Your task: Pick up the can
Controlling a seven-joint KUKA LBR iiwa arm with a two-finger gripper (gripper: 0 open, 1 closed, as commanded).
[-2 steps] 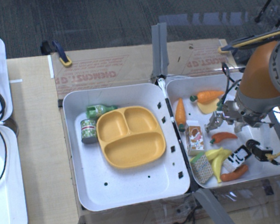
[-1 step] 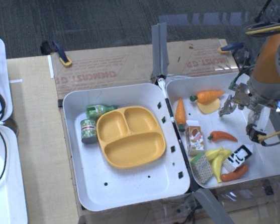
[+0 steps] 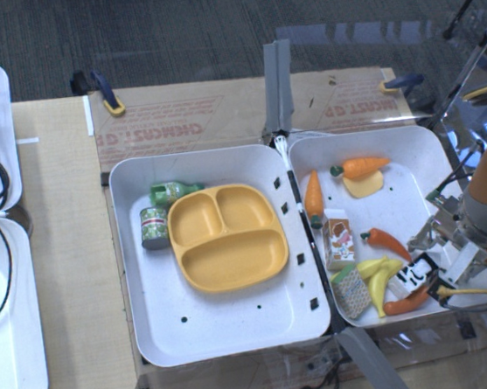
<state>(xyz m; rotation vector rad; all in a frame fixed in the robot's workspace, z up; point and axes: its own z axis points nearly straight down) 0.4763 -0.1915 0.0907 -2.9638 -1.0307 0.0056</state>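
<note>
The can [image 3: 153, 227], small with a green label and a silver top, lies in the left bin [image 3: 145, 324] against the left edge of the yellow divided plate [image 3: 228, 236]. A green bottle [image 3: 171, 191] lies just behind it. My gripper [image 3: 432, 241] hangs low over the right side of the right bin [image 3: 427, 145], far to the right of the can. It is close to a red chilli [image 3: 385, 241] and the bananas [image 3: 379, 276].
The right bin also holds two carrots [image 3: 365, 165] [image 3: 313, 194], a pale yellow slice [image 3: 365, 186], a small carton [image 3: 340, 240], a speckled sponge-like piece [image 3: 352, 292] and a red-orange vegetable [image 3: 407, 304]. A grey divider post [image 3: 278, 88] stands behind the bins.
</note>
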